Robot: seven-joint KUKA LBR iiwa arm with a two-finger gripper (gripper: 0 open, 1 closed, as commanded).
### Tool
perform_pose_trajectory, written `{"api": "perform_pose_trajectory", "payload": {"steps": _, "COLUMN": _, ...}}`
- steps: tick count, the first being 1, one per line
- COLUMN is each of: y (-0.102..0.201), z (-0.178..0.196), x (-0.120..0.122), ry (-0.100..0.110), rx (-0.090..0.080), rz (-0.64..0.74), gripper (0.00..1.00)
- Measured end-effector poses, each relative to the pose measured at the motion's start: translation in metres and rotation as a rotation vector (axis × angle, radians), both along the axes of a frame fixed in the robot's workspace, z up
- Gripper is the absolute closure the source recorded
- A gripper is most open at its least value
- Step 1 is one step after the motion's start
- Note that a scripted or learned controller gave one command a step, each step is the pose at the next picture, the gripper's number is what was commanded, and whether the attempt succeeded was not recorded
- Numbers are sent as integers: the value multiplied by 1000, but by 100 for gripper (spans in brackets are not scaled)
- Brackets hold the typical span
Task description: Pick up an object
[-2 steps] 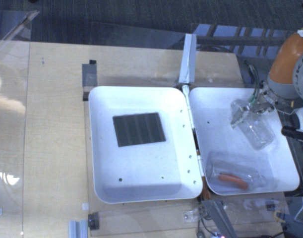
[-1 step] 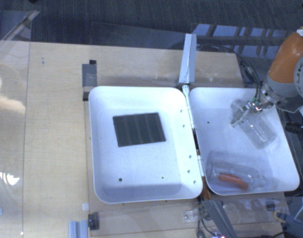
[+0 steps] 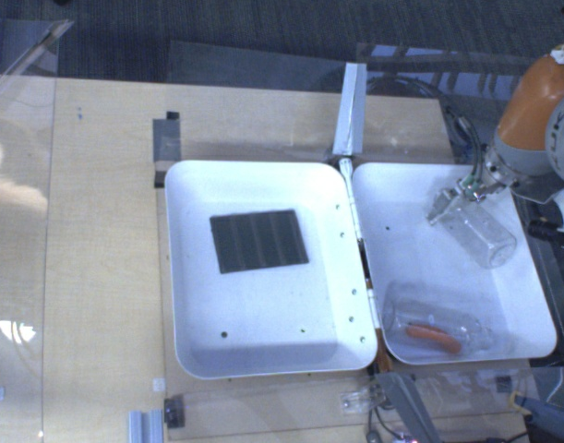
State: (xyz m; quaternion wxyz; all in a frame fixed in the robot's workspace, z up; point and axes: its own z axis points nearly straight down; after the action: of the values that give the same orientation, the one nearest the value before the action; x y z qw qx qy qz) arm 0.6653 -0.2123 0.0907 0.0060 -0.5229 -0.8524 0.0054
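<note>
Two jaws [image 3: 468,190] touching clear cup [image 3: 475,229] in right bin [image 3: 540,293]; opening cannot tell

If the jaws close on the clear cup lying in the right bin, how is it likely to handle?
The clear cup lies on its side, so a nudge would probably roll it across the right bin. Its smooth transparent wall looks slippery and thin; it may flex or slip out. It seems light for its size. The gripper hovers at its rim.
</note>
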Motion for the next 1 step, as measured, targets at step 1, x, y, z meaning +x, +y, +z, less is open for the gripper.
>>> {"api": "perform_pose_trajectory", "payload": {"steps": 1, "y": 7, "z": -1, "x": -1, "ry": -5, "rx": -9, "rz": 15, "gripper": 0}}
